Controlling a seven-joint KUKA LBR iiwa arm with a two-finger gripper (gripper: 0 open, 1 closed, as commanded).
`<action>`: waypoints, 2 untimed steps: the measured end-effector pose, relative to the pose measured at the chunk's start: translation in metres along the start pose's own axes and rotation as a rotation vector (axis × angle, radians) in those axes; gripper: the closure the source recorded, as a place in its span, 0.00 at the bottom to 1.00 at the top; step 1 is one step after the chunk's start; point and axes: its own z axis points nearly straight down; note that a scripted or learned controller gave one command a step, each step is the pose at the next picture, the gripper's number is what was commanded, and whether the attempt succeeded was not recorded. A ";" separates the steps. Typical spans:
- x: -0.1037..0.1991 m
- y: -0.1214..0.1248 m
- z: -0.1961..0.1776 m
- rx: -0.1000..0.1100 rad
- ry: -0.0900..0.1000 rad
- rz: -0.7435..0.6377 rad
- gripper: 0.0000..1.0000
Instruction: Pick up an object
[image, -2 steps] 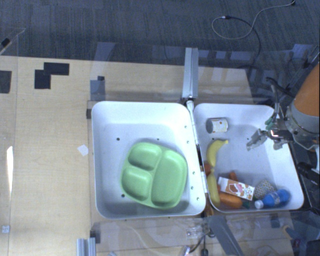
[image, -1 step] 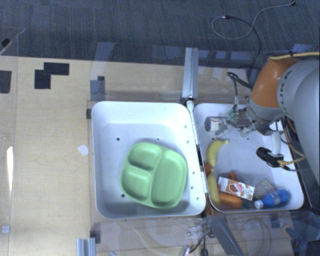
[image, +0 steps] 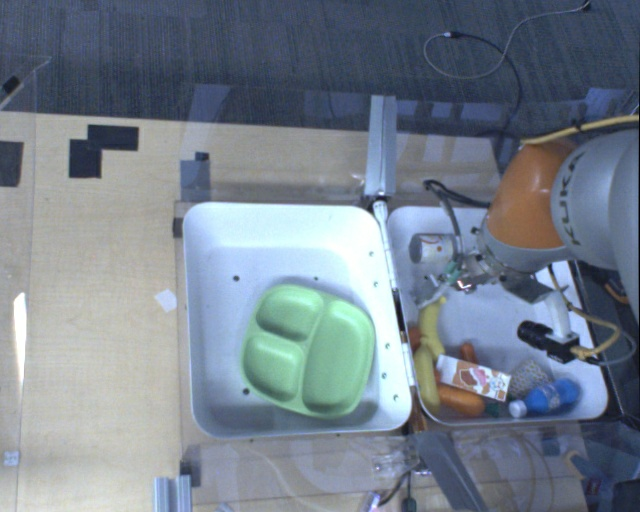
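A green three-section plate (image: 309, 349) lies in the left bin (image: 215, 300). The right bin (image: 590, 400) holds a yellow banana (image: 428, 352) along its left wall, an orange carrot-like piece (image: 460, 400), a small printed carton (image: 473, 378), a blue and white bottle (image: 545, 400), a grey mesh lump (image: 530, 376) and a small white cup (image: 429, 247) at the back. My gripper (image: 447, 283) hangs low over the back left of the right bin, just above the banana's upper end. The wrist hides its fingertips.
A metal divider post (image: 380, 150) stands between the two bins at the back. Cables (image: 470, 50) trail over the dark floor behind. The wooden bench (image: 90, 330) spreads to the left. A black bracket (image: 548, 338) juts from the arm over the right bin.
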 end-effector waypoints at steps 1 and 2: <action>0.001 0.002 -0.011 -0.005 0.001 -0.002 1.00; 0.081 0.021 -0.134 0.006 0.004 -0.135 1.00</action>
